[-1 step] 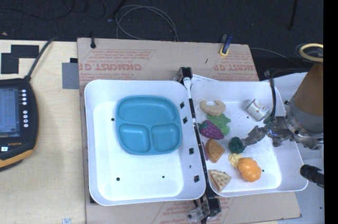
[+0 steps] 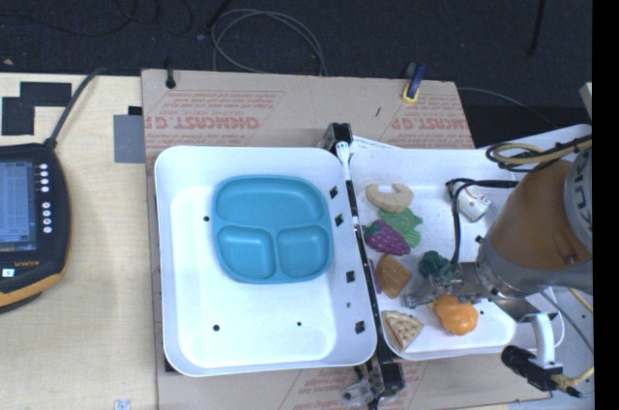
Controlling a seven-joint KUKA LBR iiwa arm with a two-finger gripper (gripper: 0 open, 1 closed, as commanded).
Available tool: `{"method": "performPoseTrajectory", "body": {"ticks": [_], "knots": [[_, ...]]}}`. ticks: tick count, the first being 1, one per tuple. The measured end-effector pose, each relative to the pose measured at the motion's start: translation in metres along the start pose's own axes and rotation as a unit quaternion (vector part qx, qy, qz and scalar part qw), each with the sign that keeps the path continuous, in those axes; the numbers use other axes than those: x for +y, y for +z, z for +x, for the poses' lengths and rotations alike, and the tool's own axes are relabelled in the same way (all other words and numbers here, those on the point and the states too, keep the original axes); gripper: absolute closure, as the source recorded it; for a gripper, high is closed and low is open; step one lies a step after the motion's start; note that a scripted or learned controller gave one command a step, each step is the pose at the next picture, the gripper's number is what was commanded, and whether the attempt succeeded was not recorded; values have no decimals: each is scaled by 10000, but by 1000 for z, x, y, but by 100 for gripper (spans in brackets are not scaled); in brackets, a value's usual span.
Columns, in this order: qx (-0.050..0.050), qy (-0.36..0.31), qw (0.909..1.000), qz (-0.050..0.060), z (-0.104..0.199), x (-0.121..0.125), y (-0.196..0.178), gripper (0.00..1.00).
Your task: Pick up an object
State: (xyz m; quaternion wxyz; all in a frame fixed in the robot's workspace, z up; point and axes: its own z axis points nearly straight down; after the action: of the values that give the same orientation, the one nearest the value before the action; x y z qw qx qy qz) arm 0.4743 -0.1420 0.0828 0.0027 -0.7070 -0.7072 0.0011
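Reaching in low over the right bin [image 2: 484, 171], the claw [image 2: 432, 288] sits among the toy food; whether it is open or closed cannot be told. An orange [image 2: 456, 315] lies just right of it, a bread piece [image 2: 393, 276] just left, purple grapes [image 2: 387, 239] beyond, a sandwich wedge [image 2: 401, 329] nearer the front.

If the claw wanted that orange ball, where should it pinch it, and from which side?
Probably across the middle of the orange ball, coming straight down. It is round, so any pair of opposite sides would do, but the bin wall sits close in front and the gripper crowds behind, so left and right look freest.
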Motion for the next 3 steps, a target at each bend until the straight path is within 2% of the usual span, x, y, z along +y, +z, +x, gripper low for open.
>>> {"method": "performPoseTrajectory", "body": {"ticks": [1, 2, 3], "knots": [[-5, 6, 10000, -19, -3, 1, -5, 0], [-10, 36, 10000, -23, -5, 1, -16, 100], [-10, 41, 10000, -22, -5, 1, -15, 0]]}}
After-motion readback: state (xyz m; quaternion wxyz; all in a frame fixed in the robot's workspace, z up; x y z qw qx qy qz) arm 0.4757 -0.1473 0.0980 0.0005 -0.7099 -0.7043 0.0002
